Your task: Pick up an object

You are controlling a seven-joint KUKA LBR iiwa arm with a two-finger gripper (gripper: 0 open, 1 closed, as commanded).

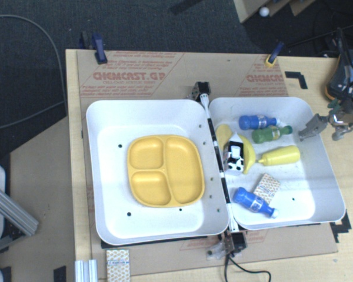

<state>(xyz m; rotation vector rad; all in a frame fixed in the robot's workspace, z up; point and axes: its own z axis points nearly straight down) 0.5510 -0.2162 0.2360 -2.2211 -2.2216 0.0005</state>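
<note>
"CHEMCAST GP" on brown board (135, 69)

The bench is being viewed by a single camera, mounted high above it and angled downward at a slant. Both white bins are being taken in whole: the left bin (100, 157) near the middle of the frame, the right bin (317, 175) toward the right side. The brown board (165, 69) under them is being shown almost to its edges, with dark floor (35, 69) beyond it at top and left. The scene is being seen from a moderate distance, not close up
</note>
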